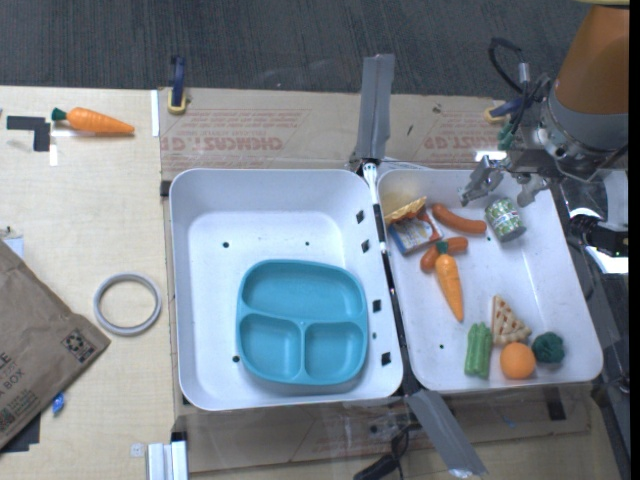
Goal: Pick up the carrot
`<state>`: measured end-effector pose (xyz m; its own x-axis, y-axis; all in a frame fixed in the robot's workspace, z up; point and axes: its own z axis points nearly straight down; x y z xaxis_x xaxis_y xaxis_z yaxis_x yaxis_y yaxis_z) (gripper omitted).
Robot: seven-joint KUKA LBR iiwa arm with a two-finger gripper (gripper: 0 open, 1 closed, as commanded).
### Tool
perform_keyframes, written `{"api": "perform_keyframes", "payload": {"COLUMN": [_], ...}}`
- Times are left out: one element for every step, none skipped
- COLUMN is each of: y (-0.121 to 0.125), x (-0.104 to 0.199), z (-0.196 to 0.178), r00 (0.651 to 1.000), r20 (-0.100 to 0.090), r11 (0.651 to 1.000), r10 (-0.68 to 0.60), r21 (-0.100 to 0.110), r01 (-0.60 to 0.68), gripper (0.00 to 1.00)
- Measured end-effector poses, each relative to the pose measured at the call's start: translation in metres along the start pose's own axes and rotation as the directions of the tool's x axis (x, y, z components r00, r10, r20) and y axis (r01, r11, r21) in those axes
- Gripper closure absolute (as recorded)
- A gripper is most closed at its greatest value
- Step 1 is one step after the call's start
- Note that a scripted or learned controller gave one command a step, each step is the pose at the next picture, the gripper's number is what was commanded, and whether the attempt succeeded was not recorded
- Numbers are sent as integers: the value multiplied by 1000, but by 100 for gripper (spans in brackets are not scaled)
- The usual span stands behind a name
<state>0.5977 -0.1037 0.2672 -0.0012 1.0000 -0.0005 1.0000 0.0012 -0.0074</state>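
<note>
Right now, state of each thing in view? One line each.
gripper: over right bin's far end, fingers spread, holding nothing
carrot: lying flat in right bin, ungrasped
second carrot: lying on bench outside the bins
small can: tipped, beside the gripper
blue tray: flat in left bin
tape ring: flat on bench

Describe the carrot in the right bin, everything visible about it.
The carrot in the right bin is a glossy, plastic-looking toy: orange tapered body, small green top. It lies flat on the bin floor, green end up-view, tip pointing down-view and slightly right. Its top end sits against a small orange-red piece, near the sausage and the blue-and-red packet. The gripper is above and to its right, apart from it.
</note>
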Motion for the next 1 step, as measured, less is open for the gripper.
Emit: {"api": "perform_keyframes", "payload": {"y": [-37], "x": [10], "z": [122], "r00": [985], "r20": [-1], "r11": [985], "r10": [-170], "r21": [0], "r01": [170], "gripper": [0]}}
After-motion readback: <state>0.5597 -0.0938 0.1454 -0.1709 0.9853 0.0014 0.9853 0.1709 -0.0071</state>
